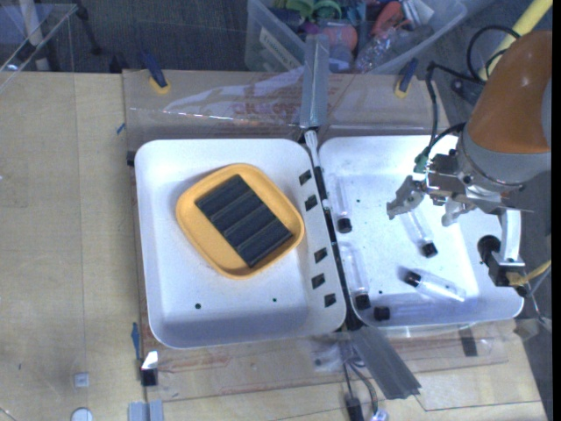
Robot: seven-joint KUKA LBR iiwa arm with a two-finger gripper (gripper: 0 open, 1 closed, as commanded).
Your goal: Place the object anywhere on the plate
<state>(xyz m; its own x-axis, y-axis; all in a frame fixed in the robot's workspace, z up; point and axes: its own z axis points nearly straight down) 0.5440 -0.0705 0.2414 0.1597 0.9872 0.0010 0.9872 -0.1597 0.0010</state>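
Observation:
A yellow plate [195, 207] with rounded corners lies in the left bin [166, 305]. A black ribbed rectangular object [244, 220] rests flat on the middle of the plate, set diagonally. My gripper [427, 207] hangs over the right bin [368, 182], well to the right of the plate and apart from the object. Its two metal fingers [402, 202] are spread, it is open, and nothing sits between them. The orange band of the arm [517, 95] shows above it.
A clear tube-like piece with a black end [434, 284] lies on the right bin's floor near the front, and a small black bit [429, 249] lies just under the gripper. A divider with black clips [317, 226] separates the bins. A clear tub of toys [351, 11] stands behind.

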